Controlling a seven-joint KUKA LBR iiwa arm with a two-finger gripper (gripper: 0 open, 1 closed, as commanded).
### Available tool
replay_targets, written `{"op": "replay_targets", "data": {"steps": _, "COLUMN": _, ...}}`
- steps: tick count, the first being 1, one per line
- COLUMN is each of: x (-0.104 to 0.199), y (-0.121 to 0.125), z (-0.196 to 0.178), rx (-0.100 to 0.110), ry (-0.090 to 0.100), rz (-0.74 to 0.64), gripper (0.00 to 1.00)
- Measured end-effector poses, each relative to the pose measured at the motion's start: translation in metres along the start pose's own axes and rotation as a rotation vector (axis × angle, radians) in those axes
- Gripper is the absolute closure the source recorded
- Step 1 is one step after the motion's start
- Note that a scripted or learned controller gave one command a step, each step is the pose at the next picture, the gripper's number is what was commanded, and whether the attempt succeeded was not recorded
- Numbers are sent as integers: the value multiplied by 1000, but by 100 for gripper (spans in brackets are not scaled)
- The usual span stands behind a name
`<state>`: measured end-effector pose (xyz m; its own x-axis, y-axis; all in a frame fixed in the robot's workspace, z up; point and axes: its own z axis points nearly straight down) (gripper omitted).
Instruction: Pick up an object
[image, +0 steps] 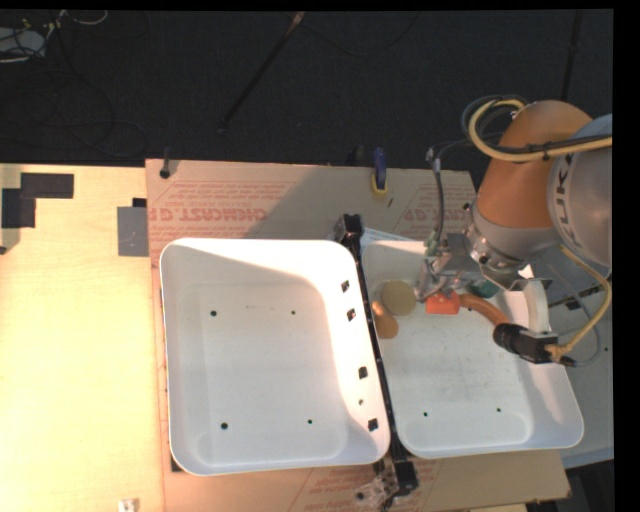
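— Well, what stood nearest the camera?

— Two shallow white plastic bins, side by side on one sheet of brown cardboard with red print (250, 205). That is the left bin (200, 440) and the right bin (480, 435), as the view has them, with their rims meeting along the middle.

— And how many loose things were there?

— Five that I counted, all in the right bin's far half. Nearest was one small rounded orange-brown piece (385, 325), close against the dividing rim. Just behind it, and seemingly touching it, lay one flat round tan disc (397, 296). To the view's right of that sat one small red-orange block (442, 305), then one curved orange-brown strip (487, 311). A little farther back was one small teal scrap (484, 288), partly hidden.

— Where was the arm?

— One grey metal gripper (438, 280) hung right over the red-orange block, at it or just above it. I could not tell whether it was apart, together or clamped on the block, because the spot was too small and cluttered.

— Was there anything beyond?

— One blue clamp (379, 172) on the cardboard's far edge.
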<state>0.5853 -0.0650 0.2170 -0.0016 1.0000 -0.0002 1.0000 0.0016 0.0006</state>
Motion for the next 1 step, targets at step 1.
{"op": "replay_targets", "data": {"steps": 1, "x": 31, "y": 22, "z": -122, "rx": -9, "ry": 0, "rz": -2, "gripper": 100}}
